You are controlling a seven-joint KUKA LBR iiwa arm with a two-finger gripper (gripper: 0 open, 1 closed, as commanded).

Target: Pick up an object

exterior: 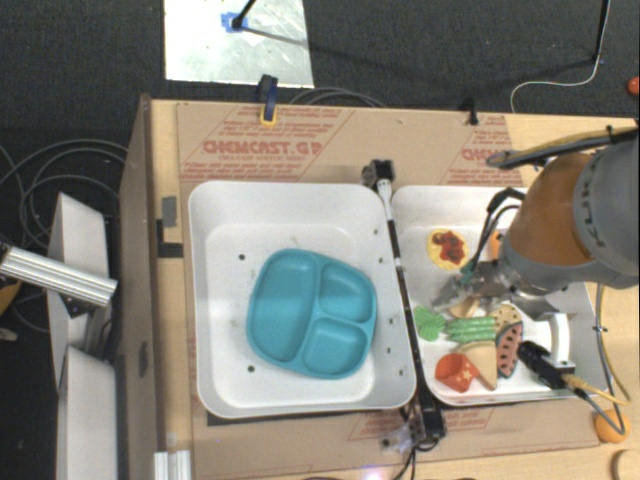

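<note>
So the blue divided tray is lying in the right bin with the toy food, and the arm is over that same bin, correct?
Not quite. The camera view shows the blue divided tray lying in the left bin, by itself. The toy food, such as the green piece and the red piece, is in the right bin, and the arm is over that right bin.

Grey arm [600, 208] entering from right, orange band above the wrist, bent down over the right bin [420, 203], gripper [470, 286] low inside it
</note>
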